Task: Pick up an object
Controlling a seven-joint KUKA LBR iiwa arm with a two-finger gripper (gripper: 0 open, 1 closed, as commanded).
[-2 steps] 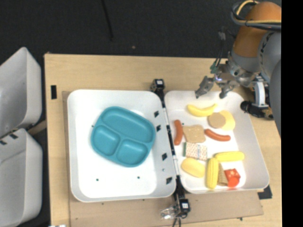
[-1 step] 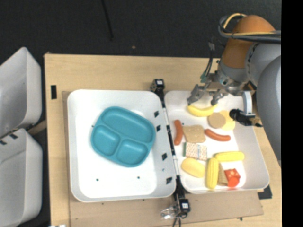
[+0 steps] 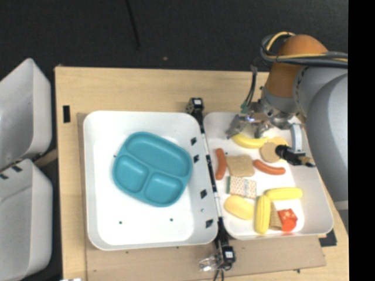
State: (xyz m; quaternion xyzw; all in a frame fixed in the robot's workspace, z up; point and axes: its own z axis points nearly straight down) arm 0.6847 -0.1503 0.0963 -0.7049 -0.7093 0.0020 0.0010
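We see the gripper (image 3: pixel 253 123) hovering just above the toy banana (image 3: pixel 248 140); we cannot tell its state. Banana looks light, stiff, slippery; we'd pinch across its middle.

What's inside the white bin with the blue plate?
The left bin holds a blue divided plate with three hollow sections, nothing on it. A few dark specks dot the bin floor. Whatever lies beneath the plate is covered.

Divided plate (image 3: pixel 152 168) in left bin (image 3: pixel 96 215); food pieces in right bin (image 3: pixel 316 212); gripper (image 3: pixel 253 123) above banana (image 3: pixel 249 140).
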